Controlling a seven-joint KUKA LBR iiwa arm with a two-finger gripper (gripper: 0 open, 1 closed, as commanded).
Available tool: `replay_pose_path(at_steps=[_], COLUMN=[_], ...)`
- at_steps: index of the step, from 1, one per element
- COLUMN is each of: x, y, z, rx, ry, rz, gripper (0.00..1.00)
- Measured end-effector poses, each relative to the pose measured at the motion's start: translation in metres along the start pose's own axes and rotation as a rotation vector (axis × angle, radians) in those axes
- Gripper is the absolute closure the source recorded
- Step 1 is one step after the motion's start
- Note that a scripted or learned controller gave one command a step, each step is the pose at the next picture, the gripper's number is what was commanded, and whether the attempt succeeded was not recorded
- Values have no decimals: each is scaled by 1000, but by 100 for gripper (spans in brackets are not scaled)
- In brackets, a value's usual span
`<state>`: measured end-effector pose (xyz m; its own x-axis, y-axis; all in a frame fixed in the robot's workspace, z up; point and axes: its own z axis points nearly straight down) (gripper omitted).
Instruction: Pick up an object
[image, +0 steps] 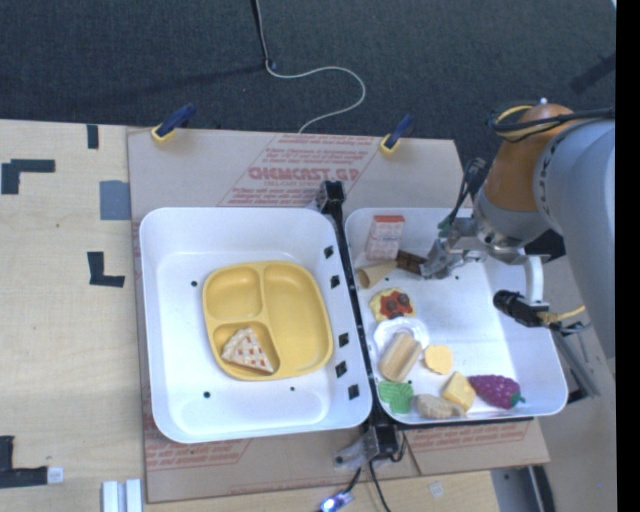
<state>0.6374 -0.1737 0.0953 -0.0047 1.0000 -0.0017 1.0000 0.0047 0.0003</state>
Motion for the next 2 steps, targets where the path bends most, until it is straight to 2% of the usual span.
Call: replay_pose_path(at_steps=[2], x=[11], y=[13], z=[-98], rx=[-3], ry=[1], rz=[2], gripper=[100])
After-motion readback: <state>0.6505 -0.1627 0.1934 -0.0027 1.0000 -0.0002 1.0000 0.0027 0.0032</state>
